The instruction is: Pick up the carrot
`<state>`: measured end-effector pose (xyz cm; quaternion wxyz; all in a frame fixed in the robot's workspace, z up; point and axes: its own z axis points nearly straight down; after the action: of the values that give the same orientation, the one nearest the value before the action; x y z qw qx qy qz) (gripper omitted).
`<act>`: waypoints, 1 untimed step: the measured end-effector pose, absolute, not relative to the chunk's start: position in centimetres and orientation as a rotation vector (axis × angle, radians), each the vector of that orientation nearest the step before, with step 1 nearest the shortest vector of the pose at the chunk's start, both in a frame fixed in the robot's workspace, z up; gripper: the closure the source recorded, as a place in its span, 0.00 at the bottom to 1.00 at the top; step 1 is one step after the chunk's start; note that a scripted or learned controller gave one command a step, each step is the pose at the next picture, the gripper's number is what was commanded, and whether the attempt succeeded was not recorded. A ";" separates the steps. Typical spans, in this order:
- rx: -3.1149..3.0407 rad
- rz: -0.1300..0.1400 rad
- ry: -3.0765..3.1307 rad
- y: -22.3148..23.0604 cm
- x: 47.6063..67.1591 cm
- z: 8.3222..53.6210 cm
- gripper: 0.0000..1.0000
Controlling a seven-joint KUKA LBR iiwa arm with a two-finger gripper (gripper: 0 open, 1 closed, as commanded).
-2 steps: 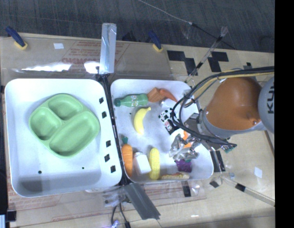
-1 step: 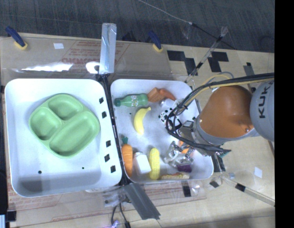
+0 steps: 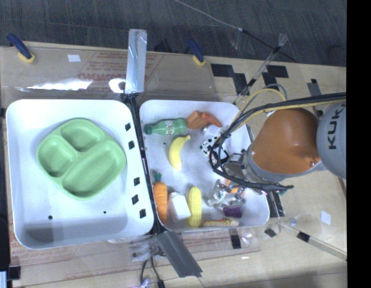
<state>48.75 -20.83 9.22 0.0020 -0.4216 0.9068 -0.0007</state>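
Lying in the right bin (image 3: pixel 150 161): one carrot (image 3: pixel 161 200); gripper (image 3: pixel 226 192) spread unclear.

the gripper (image 3: pixel 226 194) sits low in the right bin (image 3: pixel 150 110), its fingers lost in a tangle of cables and small items. a purple thing (image 3: pixel 233 210) beside it is too blurred to name. the arm (image 3: pixel 287 140) covers the bin's right wall.

An orange carrot (image 3: pixel 161 200) with a green top is lying near the left wall of the right white bin (image 3: pixel 173 106). A pale green plate (image 3: pixel 81 156) is sitting in the left white bin (image 3: pixel 29 119). A yellow banana (image 3: pixel 177 150), a green bottle (image 3: pixel 166 127) and yellow corn (image 3: pixel 195 206) are showing too.
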 end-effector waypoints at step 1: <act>-1.195 -0.002 2.899 -21.0 49.4 9.5 0.00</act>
<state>49.40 -20.98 9.50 0.0028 -0.3811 0.9245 -0.0006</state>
